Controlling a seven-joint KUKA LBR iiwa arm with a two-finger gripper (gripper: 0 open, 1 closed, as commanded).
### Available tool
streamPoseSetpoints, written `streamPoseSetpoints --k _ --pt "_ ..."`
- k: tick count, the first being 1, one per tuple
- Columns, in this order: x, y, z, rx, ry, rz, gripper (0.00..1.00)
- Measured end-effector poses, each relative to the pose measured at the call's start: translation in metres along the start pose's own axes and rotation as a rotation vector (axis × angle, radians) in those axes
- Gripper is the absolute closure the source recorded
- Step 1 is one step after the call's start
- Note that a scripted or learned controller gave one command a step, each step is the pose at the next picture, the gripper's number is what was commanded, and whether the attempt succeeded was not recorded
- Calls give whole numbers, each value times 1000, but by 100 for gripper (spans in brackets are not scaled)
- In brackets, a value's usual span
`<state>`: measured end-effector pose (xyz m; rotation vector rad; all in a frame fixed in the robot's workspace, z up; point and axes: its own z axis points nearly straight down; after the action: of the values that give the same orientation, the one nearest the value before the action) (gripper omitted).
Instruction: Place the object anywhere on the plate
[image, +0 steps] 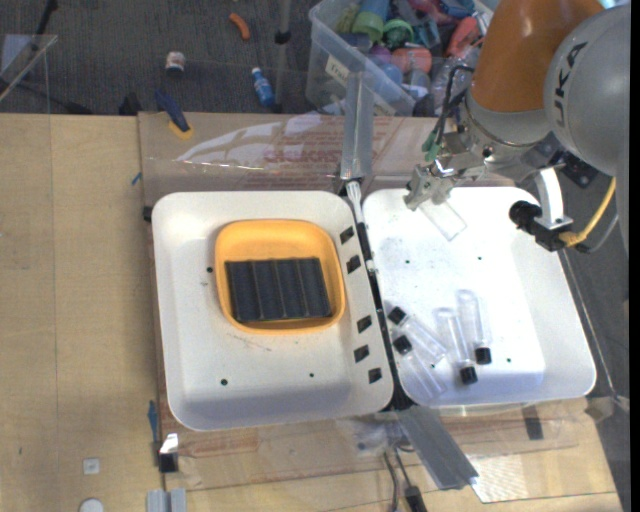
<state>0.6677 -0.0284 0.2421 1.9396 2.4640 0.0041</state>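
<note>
The two-finger gripper (432, 190) hangs over the far edge of the right shallow white bin (520, 300), w/ a clear transparent plastic tube (446, 218) at its tips. The tube slants down and toward the camera from the fingers; its upper end appears pinched between them, though the clear plastic makes contact hard to confirm. Judgement: object is lifted clear so it can be carried across.

The rounded-square orange plastic plate (280, 238), carrying a dark ribbed rectangular insert (277, 290), sits in the left shallow white bin (190, 330), well apart from the gripper, to its left and nearer the camera. The centre divider (362, 280) lies between gripper and plate.

Three more clear tubes w/ black caps (450, 340) lie in the right bin, nearer the camera than the gripper. Probably spares; not in play.

Risk, as judged: thin end-grip on a slick tube may slip in transit.
</note>
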Motion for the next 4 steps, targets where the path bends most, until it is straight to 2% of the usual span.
streamPoseSetpoints --k 2,3,4 --pt "-12 -3 -27 -3 0 -520 100" --pt "-30 -10 -57 -4 -2 -658 100" --pt "-34 -17 -61 -2 1 -894 100"
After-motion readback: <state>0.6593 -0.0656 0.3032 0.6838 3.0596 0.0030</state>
